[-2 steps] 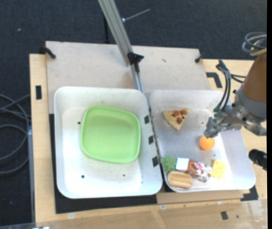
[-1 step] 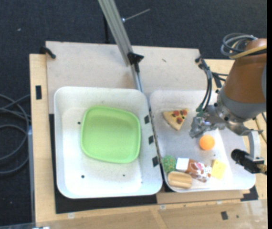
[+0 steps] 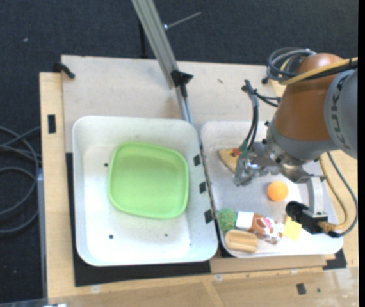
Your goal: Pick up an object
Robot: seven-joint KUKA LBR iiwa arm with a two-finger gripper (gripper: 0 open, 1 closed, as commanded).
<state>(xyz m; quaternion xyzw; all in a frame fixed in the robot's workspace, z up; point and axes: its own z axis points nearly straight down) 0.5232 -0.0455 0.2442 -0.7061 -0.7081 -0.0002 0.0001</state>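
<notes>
1. The pincer [image 3: 243,173] hangs low in the right bin [image 3: 211,136]; I cannot tell its state.
2. Nothing looks lifted yet: the orange ball [image 3: 277,191] lies just to the pincer's right and the bread roll [image 3: 241,240] well below it, so the grasp is left.

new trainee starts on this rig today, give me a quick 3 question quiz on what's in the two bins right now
1. True or false: the green plate lies in the left bin.
2. Which item lies closest to the gripper? A) the orange ball B) the bread roll C) the yellow block
3. Fill in: the arm hangs over the ____ bin.

Key:
1. True. The plate sits alone there.
2. A. The ball is just right of the gripper; the roll and block lie along the near edge of the right bin.
3. Right.
</notes>
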